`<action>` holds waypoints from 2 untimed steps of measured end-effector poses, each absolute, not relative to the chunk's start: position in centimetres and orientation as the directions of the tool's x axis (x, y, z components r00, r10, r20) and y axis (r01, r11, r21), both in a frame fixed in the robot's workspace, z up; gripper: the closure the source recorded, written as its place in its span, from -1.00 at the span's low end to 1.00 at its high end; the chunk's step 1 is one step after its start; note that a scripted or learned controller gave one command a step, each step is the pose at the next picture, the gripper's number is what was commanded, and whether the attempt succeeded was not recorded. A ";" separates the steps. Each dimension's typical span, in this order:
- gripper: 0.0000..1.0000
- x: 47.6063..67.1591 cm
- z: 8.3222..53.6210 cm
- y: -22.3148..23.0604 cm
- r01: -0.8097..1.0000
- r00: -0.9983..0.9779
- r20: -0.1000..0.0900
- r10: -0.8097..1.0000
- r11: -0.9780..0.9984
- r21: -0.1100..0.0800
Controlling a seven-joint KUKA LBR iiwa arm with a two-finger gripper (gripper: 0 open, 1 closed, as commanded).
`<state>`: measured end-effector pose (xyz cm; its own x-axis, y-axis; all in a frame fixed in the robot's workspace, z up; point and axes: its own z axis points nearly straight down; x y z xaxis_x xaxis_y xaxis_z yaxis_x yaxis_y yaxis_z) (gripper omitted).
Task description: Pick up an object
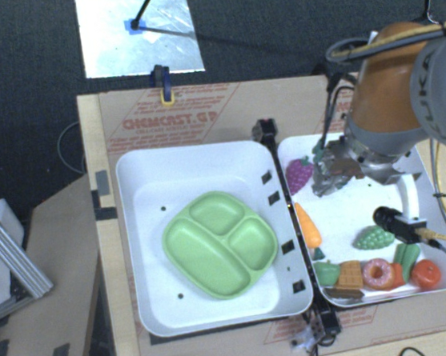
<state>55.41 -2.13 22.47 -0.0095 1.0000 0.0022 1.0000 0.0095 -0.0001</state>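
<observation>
My gripper (325,178) hangs over the far left part of the right bin (341,223), just right of a purple bunch of grapes (300,173). An orange carrot (308,224) lies along the bin's left wall. A green bunch of grapes (373,237) sits mid-bin. Along the near edge lie a green piece (326,272), a brown waffle-like piece (349,275), a pink-frosted doughnut (378,273), a green pepper-like piece (406,256) and a red tomato (426,272).
The left bin (139,183) holds a light green divided plate (220,244). A black clamp (266,131) and dividers run between the bins. The arm's grey and orange body (405,86) overhangs the right bin's far side.
</observation>
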 end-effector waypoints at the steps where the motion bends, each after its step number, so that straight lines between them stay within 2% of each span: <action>1: 1.00 52.5 22.7 1.4 1.000 -0.008 0.002 1.000 0.008 -0.001; 2: 1.00 51.0 21.5 3.8 1.000 -0.008 0.002 1.000 0.008 -0.001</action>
